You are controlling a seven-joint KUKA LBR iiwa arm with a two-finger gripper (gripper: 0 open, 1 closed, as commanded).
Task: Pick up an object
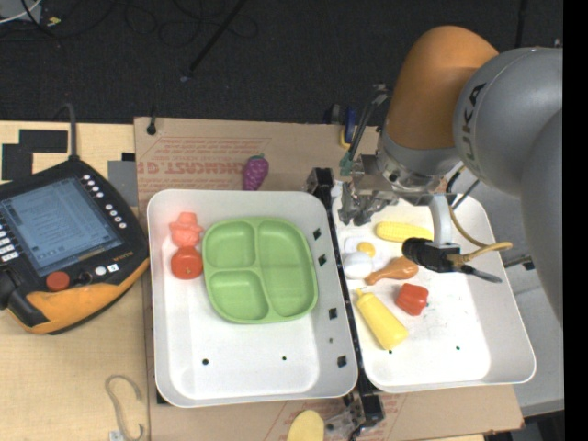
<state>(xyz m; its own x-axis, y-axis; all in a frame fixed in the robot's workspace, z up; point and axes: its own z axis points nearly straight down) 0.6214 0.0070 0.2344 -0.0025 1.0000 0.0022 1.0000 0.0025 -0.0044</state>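
My gripper (359, 211) hangs over the far left corner of the right bin (478, 356), under the grey and orange arm. Just below it lie a white fried egg with a yellow yolk (357, 254) and a yellow corn-like piece (395, 231). Further toward the front of that bin are a brown chicken drumstick (393, 269), a red pepper (412, 298) and a yellow bottle (380, 320). Nothing shows held in the gripper.
The left bin (230, 366) holds a green divided plate (259, 270), a red tomato (186, 264) and a pink toy (185, 230). A purple grape bunch (255, 171) lies behind the bins. A teach pendant (55, 237) sits at left, a yellow object (306, 425) at the front edge.
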